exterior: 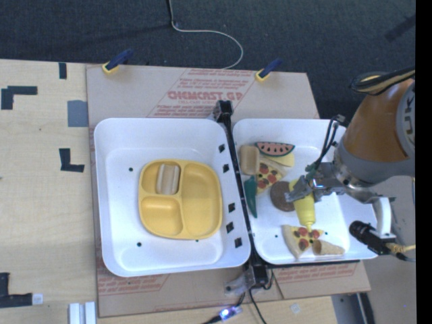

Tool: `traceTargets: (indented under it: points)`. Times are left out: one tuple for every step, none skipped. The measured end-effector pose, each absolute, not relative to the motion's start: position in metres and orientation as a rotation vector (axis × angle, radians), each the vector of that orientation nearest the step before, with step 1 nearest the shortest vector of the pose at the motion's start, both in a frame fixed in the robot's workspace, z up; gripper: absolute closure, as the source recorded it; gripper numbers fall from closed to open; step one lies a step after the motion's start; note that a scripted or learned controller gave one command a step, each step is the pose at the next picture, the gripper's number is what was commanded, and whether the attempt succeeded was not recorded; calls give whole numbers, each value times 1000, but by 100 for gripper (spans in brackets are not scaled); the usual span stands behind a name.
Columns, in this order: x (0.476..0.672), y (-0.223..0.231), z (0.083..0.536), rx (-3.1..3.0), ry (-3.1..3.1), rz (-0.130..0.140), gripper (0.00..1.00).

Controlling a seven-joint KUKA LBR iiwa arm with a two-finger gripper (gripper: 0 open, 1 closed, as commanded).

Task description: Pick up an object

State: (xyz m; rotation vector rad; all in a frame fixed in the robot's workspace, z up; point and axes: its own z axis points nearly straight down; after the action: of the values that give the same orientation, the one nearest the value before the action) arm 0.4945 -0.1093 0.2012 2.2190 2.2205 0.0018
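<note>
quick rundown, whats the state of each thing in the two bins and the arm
yellow divided plate: flat in the left bin, right way up
tan block: lying in the plate's upper left compartment
watermelon slice: lying flat, right bin
green pepper: lying along the divider
yellow bottle: on its side, under the gripper
pizza slice: flat, near front wall

My one camera fixed above bench (40, 181), looking down slantwise on both bins (108, 140); arm (378, 133) enters right.
</note>
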Motion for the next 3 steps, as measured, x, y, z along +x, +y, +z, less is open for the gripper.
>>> traceTargets:
  points:
    - [495,-109,225,2220,2223,0,100]
    - [537,-85,214,2216,2228,0,100]
    - [579,-52,225,2215,2227,1,100]
